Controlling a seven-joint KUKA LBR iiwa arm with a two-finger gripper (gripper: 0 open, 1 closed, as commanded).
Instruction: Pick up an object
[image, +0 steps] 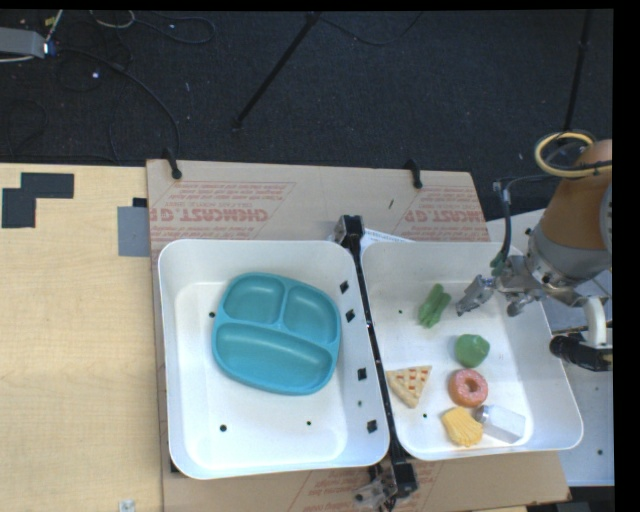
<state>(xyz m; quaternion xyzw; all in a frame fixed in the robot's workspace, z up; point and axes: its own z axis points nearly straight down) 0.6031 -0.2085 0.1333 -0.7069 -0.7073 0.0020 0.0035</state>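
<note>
Nearest us, we see a yellow corn piece (461, 427) in the right bin (560, 420), beside a clear wrapper (502, 424). Reading leftward to rightward: a teal divided plate (277, 332) lies in the left bin (190, 420); then a waffle wedge (410, 383), green pod (433, 305), pink doughnut (467, 386) and green ball (472, 349). Above them the gripper (497, 296) hangs with fingers parted, holding nothing. Cardboard (300, 205) underlies both bins on a pale wooden bench (70, 350); dark floor lies behind.

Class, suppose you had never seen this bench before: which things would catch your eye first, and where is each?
The teal divided plate lying alone in the left bin stands out first. Next comes the colourful toy food in the right bin: a pink donut, a green ball and a waffle wedge. The robot's hand hangs over that bin's upper right.
</note>
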